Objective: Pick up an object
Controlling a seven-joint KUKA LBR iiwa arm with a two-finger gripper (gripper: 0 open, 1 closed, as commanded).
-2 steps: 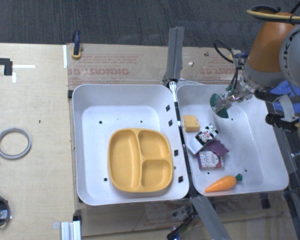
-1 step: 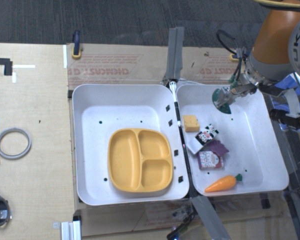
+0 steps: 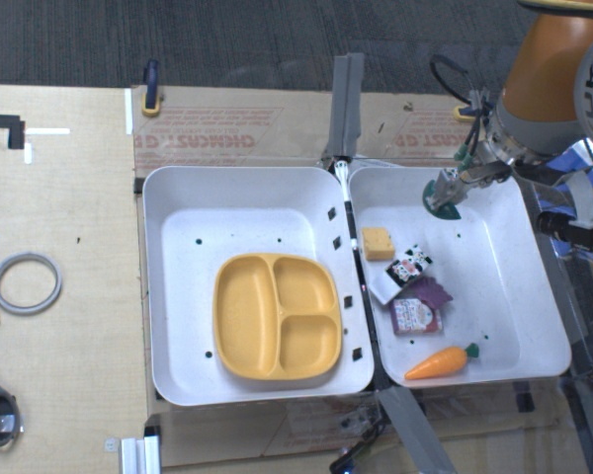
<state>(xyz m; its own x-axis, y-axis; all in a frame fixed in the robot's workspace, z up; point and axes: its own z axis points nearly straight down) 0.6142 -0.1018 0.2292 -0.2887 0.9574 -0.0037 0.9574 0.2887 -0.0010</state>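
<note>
- Grey-green at its tip, the tool (image 3: pixel 443 197) hangs over the far part of the right bin (image 3: pixel 534 294), at the end of the arm (image 3: pixel 549 67) reaching in from the right. Whether it is released or clenched I cannot tell — nothing shows between its parts.
- The loose things lie in a cluster nearer the camera than the tool and toward the divider: a tan block (image 3: pixel 379 244), a black-and-white packet (image 3: pixel 409 266), a purple pouch (image 3: pixel 418 309).
- The orange carrot (image 3: pixel 438 363) — a likely pick, I judge — lies farthest from the tool, by the bin's near wall.
- Its long axis runs roughly along that wall, slightly tilted; green top toward the arm's side, tip toward the divider.
- The yellow divided plate (image 3: pixel 277 316) sits in the left bin (image 3: pixel 178 265), well apart from the tool.
</note>
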